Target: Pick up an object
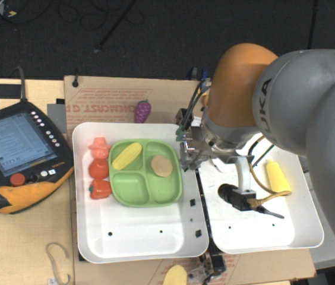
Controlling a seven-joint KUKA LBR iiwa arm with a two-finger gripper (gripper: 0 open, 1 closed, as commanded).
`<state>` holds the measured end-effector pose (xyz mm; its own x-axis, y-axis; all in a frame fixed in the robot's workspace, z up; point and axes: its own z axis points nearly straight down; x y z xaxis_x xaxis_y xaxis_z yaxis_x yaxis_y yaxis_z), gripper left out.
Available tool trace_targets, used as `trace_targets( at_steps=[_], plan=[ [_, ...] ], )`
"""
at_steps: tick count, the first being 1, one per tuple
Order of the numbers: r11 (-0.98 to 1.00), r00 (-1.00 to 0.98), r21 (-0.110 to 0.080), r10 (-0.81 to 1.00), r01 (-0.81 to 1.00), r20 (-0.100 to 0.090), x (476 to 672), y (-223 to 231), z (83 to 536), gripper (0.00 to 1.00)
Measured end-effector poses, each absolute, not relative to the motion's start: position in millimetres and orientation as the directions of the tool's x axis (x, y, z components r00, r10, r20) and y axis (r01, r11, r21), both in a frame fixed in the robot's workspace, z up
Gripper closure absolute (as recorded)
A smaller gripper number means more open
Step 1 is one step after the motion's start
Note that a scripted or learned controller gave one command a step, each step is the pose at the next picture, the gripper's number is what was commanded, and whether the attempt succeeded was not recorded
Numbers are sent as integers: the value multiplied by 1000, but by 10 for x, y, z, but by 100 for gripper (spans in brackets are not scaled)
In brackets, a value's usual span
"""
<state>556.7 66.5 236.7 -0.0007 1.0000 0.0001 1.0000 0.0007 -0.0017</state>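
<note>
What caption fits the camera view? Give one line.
Arm's gripper hovers by green divided plate holding corn, left bin.

The bench is viewed from one fixed camera set above it, angled down across both white bins (pixel 138 242), at moderate range; the arm (pixel 292 100) is seen entering from the right, close beneath the lens
</note>
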Motion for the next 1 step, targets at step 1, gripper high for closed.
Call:
trace_targets(
  at_steps=[1],
  plan=[
    [1,-1,-3,1000,1000,-1,5576,645,2351,100]
  ],
)
